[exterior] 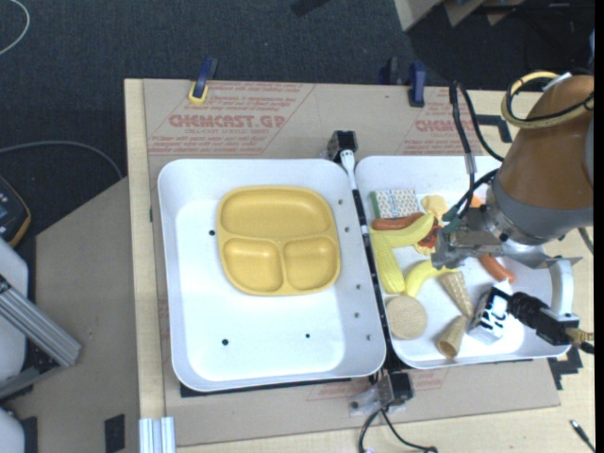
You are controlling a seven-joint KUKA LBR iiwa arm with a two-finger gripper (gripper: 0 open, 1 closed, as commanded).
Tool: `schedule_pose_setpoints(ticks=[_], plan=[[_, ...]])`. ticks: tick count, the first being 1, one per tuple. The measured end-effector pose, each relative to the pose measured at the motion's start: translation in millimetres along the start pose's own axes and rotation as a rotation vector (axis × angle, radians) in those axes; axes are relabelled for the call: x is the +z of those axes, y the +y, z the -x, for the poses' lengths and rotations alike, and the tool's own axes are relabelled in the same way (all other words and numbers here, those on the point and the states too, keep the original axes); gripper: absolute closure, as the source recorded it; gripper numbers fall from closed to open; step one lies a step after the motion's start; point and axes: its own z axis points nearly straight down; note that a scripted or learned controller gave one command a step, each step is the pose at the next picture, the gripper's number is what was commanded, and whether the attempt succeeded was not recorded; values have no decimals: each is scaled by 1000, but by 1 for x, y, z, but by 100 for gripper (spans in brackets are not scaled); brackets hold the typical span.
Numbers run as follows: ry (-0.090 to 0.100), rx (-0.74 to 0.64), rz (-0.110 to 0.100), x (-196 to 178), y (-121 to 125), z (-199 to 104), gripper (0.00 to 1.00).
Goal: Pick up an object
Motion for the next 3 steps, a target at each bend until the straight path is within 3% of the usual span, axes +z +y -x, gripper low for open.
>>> schedule_pose_setpoints(ticks=[3], plan=[[-2,-1,5,-15,-4,-2,100]])
